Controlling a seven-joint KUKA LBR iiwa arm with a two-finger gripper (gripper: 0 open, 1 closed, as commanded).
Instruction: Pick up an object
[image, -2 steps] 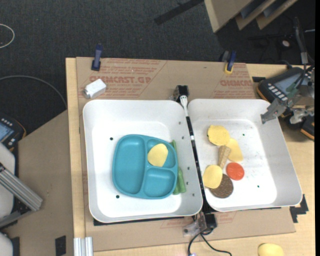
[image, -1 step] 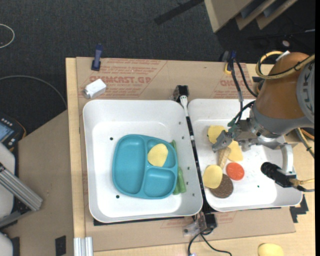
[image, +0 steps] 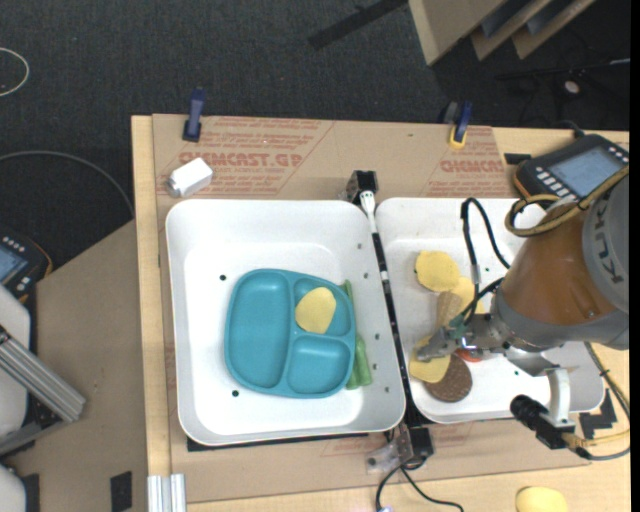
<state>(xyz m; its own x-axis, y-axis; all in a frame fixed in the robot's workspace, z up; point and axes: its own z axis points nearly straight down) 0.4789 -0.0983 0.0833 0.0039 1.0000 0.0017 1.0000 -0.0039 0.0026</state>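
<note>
Toward the lower right of the frame, the grey arm with its orange band reaches in over the right-hand shallow white bin (image: 560, 400), and its gripper (image: 440, 345) sits low among a small cluster of objects there; whether the jaws are apart or together cannot be told, since the metal tips blur into the items under them. Just below the tips lie a flat round brown disc (image: 452, 381) and a small pale yellow piece (image: 430, 369), touching each other, while a larger yellow rounded lump (image: 437, 270) rests further up the same bin. In the left-hand white bin (image: 200, 300), at mid-frame, a teal plastic compartment tray (image: 262, 335) carries a yellow oval piece (image: 316, 310), with a green strip (image: 358, 360) along its right side. The likely trouble is the crowding: with the disc and the yellow piece pressed together, the jaws may pinch an edge of one, shove the other aside, or slide off the thin disc and rise with nothing.
</note>
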